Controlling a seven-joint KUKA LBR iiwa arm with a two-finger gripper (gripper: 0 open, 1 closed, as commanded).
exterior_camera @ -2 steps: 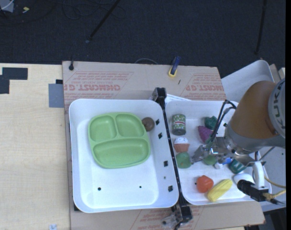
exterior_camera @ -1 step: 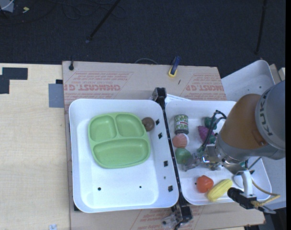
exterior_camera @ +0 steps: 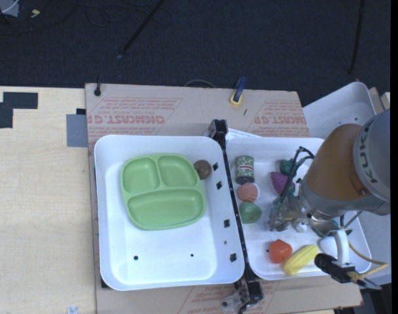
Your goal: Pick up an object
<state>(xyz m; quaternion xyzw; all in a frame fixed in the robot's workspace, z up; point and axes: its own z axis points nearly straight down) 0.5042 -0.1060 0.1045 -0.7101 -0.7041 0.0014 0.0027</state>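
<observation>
In the right-hand shallow white bin (exterior_camera: 356, 237), the grey arm with its orange band (exterior_camera: 340, 169) reaches down among a crowd of small toys, and the jaws (exterior_camera: 285, 218) sit low near the bin's middle; whether they are released or clenched I cannot tell, since the wrist hides them from above. The main risk, as I judge it, is crowding: the dark green rounded toy (exterior_camera: 250, 212) and the peach-coloured ball (exterior_camera: 247, 192) lie just to the left of the jaws, the purple toy (exterior_camera: 279, 180) just above them, so a closing could pinch two things at once or nudge one away and come up with nothing. The orange-red round toy (exterior_camera: 279, 250) and the yellow banana-shaped toy (exterior_camera: 300, 258) lie near the bin's front edge, below the jaws and apart from them. A small green-labelled can (exterior_camera: 244, 169) stands upright toward the back. The left white bin (exterior_camera: 114, 254) on the same surface holds a light green divided plate (exterior_camera: 163, 191) with a brown ball (exterior_camera: 202, 169) beside it, well apart from the arm.
</observation>
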